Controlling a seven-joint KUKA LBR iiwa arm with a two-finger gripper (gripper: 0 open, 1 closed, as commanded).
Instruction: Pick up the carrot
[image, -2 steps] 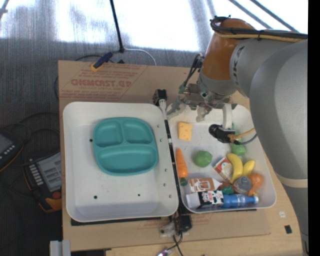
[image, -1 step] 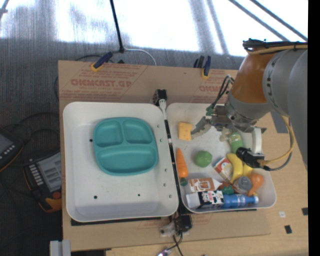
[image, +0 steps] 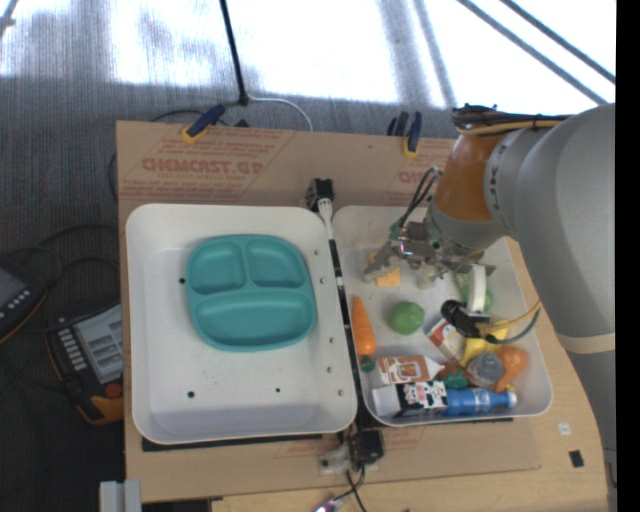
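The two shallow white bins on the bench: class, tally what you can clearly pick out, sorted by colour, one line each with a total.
Teal: 1, the teal plastic divided plate in the left white bin
Orange: 1, the orange carrot along the left wall of the right white bin
Green: 1, the round green ball
Blue: 1, the blue bottle
Total: 4; the remaining clutter is too jumbled to count.
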